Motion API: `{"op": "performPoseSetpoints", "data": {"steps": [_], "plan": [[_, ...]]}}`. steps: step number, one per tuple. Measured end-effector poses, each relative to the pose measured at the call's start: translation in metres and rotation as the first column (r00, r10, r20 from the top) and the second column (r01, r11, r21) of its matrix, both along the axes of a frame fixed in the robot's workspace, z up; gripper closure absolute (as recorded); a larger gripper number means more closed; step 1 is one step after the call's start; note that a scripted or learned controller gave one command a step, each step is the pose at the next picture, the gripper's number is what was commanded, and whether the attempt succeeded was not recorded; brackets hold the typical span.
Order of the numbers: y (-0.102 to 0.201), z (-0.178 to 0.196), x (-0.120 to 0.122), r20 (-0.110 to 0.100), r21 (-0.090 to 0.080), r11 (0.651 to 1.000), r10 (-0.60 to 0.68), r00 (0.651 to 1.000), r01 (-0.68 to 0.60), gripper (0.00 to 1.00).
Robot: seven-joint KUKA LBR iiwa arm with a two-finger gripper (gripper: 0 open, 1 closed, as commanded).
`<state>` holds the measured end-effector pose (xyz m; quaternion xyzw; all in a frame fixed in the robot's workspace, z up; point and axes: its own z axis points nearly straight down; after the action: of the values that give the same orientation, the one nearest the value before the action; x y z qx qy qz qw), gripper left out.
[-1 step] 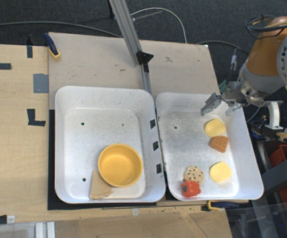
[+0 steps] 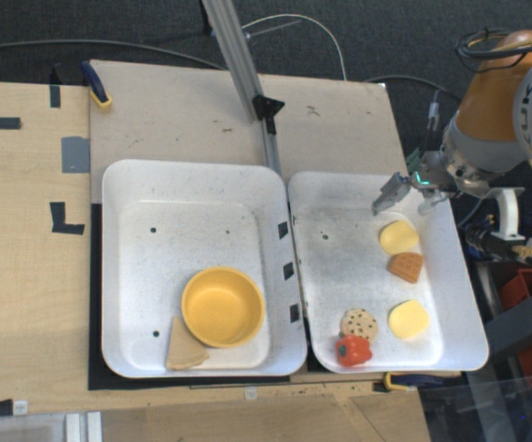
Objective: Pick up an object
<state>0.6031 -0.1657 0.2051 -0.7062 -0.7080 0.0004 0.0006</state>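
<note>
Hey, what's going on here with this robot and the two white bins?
A grey and orange robot arm reaches in from the right, with its tool open above the upper part of the right bin, holding nothing. Just below it lies a pale yellow round piece, then a brown wedge, another yellow round, a speckled cookie and a red item. The left bin holds a yellow bowl beside a tan wedge. Nothing has been picked up yet.

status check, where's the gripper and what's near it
Gripper open, nothing between its fingers, above right bin. Nearest: pale yellow piece, just below. Nothing blocking it.
</note>
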Motion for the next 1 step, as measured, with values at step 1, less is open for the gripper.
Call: {"op": "performPoseSetpoints", "data": {"steps": [1], "plan": [[-0.0034, -0.0466, -0.0069, -0.004, -0.001, 1.000, -0.001, 1.000, 0.001, 0.00]]}}
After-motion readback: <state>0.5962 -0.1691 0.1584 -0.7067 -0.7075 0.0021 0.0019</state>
